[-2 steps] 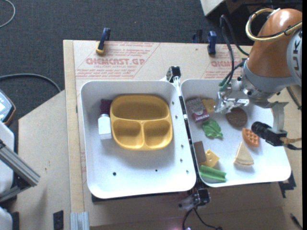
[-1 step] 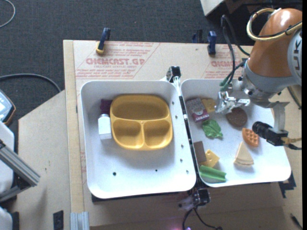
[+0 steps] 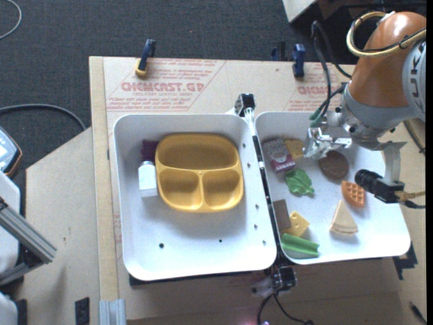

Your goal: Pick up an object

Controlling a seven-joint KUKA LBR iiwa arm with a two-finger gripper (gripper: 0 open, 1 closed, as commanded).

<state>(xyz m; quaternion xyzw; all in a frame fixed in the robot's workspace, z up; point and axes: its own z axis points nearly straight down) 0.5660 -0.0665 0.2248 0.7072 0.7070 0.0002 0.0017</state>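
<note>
My gripper [image 3: 325,142] hangs low over the back of the right bin [image 3: 385,239], below the grey and orange arm [image 3: 389,66]. Just under it and to its right lies a round brown cookie [image 3: 334,166]. A small yellow piece [image 3: 295,147] and a maroon packet [image 3: 278,155] lie just to its left. Nothing shows held in the gripper. Further forward in the same bin lie a green leaf [image 3: 299,182], an orange waffle [image 3: 352,193], a tan wedge [image 3: 344,219], a yellow cheese piece [image 3: 298,223] and green beans [image 3: 299,245].
The left bin [image 3: 128,235] holds a yellow divided plate [image 3: 198,171], a white bottle [image 3: 147,179] and a dark purple item [image 3: 149,146]. A black cylinder [image 3: 377,183] on the arm juts over the right bin's right side. A brown bar [image 3: 280,210] lies by the divider.
</note>
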